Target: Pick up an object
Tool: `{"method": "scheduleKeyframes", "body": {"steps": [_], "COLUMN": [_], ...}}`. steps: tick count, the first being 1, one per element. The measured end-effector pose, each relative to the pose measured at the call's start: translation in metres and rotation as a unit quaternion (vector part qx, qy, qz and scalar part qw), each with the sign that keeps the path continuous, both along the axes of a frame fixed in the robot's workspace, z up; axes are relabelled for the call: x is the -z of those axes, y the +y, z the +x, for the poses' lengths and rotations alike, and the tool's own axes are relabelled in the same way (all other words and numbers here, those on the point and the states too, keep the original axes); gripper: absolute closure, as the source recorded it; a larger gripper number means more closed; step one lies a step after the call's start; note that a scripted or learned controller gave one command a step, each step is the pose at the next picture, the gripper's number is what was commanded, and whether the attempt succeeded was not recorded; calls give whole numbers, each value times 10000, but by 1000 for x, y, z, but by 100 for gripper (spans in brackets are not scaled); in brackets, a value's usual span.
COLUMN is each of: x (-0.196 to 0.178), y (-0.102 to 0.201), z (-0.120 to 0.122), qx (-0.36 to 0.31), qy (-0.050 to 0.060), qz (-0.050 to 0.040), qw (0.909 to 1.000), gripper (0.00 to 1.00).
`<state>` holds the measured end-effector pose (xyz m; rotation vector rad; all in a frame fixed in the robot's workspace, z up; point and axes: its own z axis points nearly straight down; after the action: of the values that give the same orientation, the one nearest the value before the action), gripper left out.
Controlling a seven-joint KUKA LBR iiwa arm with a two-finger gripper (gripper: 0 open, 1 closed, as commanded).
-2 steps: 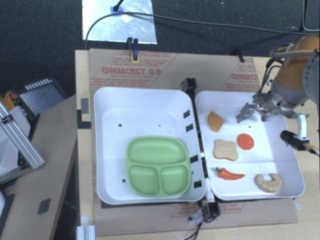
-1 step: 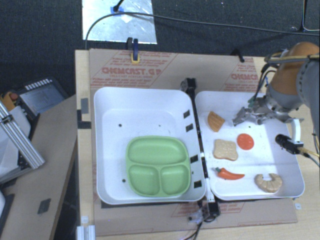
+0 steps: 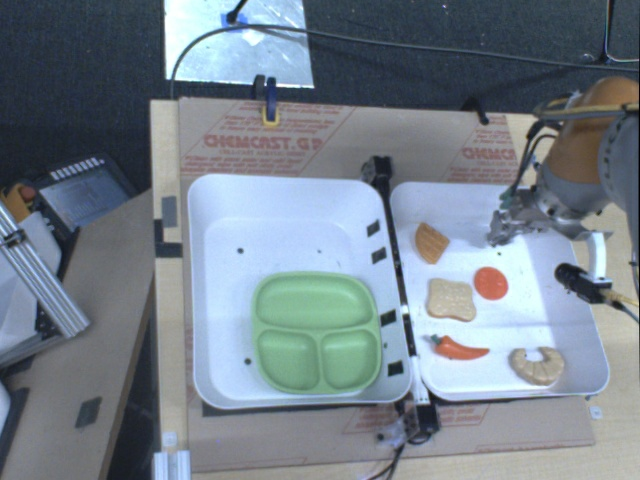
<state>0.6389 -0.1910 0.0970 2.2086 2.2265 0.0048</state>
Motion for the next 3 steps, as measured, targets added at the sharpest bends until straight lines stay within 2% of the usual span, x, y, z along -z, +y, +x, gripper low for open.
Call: {"method": "scheduleKeyframes", "body": {"steps": [3], "x": [-146], "y": [22], "z": [6], "qx": [11], "qy": [-1], "qz": [2], "qw": [10000], "gripper": [100]}}
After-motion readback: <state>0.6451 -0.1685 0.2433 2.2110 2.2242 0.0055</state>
